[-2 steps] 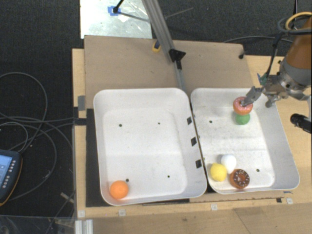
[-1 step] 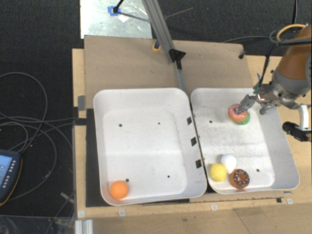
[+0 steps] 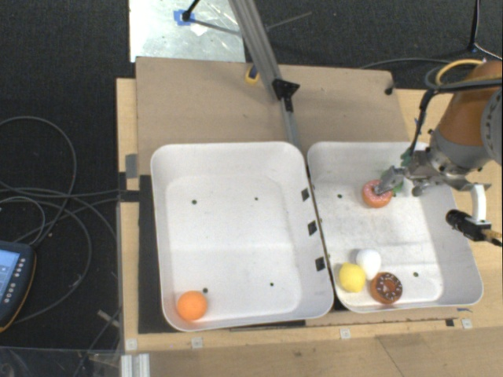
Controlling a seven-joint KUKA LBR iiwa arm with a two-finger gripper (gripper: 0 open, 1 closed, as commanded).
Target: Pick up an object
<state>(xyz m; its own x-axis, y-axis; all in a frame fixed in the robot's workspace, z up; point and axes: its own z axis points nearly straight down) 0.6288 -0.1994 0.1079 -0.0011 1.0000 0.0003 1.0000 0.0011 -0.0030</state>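
The chocolate donut point(image 3: 386, 287) is lying nearest me, well below the pink donut point(image 3: 376, 194) in the right bin point(image 3: 456, 289). I am reading the claw point(image 3: 391, 182) as touching the pink donut's right edge; I cannot tell its opening. Grasp step is underway; next, I am confirming closure before lifting.

bench point(image 3: 204, 100) | brown board top | two white bins point(image 3: 228, 159) side by side

A robotics lab: a bare brown board tabletop point(image 3: 204, 104) carrying 2 shallow white plastic bins point(image 3: 236, 159) stands on dark carpet, with loose black cables point(image 3: 47, 203) trailing at the left and a handheld control pendant with a lit screen point(image 3: 12, 277) at lower left.
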